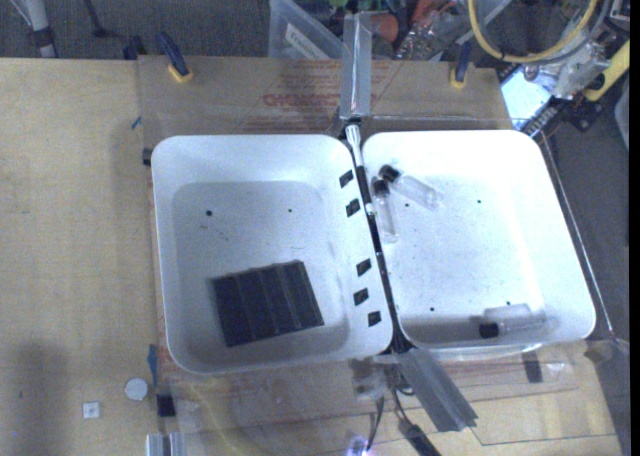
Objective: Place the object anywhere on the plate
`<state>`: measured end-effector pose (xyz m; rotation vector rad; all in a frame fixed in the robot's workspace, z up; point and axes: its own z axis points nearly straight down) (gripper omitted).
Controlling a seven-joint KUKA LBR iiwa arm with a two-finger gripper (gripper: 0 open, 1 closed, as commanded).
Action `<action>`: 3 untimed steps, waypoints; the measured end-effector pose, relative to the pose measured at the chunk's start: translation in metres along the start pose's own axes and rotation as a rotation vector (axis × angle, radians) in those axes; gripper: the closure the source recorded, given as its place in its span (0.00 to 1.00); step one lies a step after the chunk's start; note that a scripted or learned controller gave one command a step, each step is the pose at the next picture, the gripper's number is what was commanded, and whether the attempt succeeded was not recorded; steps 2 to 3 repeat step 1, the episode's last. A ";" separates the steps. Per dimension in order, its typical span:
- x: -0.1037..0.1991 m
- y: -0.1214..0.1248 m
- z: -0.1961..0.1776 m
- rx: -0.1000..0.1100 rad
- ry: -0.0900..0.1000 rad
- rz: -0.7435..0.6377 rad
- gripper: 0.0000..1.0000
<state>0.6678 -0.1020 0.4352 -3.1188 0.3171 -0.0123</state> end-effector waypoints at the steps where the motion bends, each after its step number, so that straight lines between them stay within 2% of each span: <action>1: -0.049 -0.123 0.001 -0.008 -0.011 0.479 1.00; 3: -0.049 -0.123 0.001 -0.008 -0.011 0.479 1.00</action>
